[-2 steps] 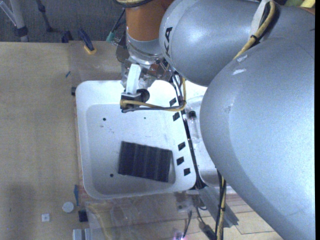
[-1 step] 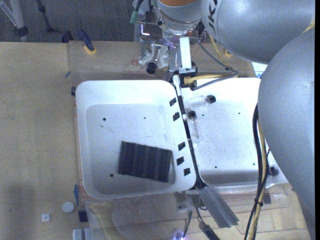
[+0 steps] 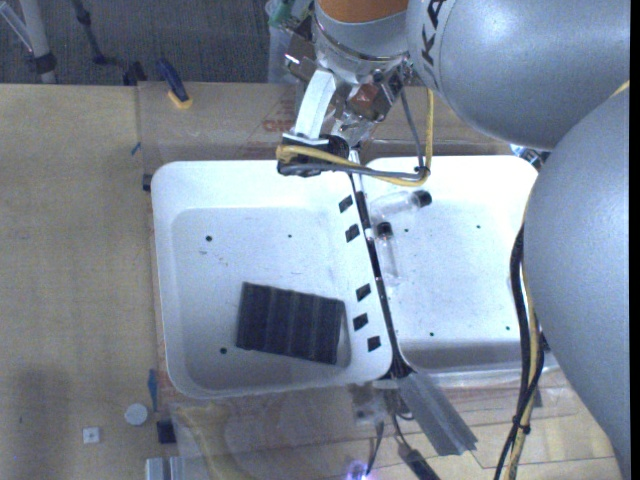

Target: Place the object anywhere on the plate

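A black ribbed rectangular plate [image 3: 290, 325] lies flat in the left bin [image 3: 190, 193], toward its near side. A clear plastic object with black ends [image 3: 398, 208] lies in the right bin [image 3: 470, 268], at its far left corner beside the divider, and a clear part of it runs toward the near side along the divider. My gripper [image 3: 360, 103] hangs above the far rim of the bins, just over the divider. It is well above the clear object and far from the plate. Nothing shows between its fingers.
Black tabs [image 3: 358, 263] run along the divider between the two bins. The arm's large grey links [image 3: 560, 58] cover the right side of the right bin. A blue and orange clamp [image 3: 175, 85] lies on the bench beyond the left bin.
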You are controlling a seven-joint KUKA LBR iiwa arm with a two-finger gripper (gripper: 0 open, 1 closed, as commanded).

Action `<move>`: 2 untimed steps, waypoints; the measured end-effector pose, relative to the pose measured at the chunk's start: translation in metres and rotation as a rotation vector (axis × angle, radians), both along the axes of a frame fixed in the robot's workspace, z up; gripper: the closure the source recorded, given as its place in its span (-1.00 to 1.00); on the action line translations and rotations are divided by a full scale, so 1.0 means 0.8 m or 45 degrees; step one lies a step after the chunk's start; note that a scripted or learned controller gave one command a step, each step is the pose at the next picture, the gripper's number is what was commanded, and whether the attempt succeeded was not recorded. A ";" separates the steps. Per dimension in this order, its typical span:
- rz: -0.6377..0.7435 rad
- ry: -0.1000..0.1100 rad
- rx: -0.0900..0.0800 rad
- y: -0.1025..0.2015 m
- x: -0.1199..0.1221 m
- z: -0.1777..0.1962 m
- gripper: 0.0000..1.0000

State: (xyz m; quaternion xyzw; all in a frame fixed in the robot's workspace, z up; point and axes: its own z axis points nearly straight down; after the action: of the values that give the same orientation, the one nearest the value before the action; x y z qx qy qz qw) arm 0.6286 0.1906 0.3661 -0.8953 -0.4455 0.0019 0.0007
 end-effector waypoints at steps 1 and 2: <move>-0.448 -0.008 0.002 0.014 -0.031 0.085 1.00; -0.691 -0.003 0.000 -0.011 0.032 -0.082 1.00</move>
State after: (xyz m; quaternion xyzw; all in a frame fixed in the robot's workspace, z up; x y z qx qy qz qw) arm 0.6539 0.1816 0.3005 -0.9819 -0.1892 0.0005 0.0004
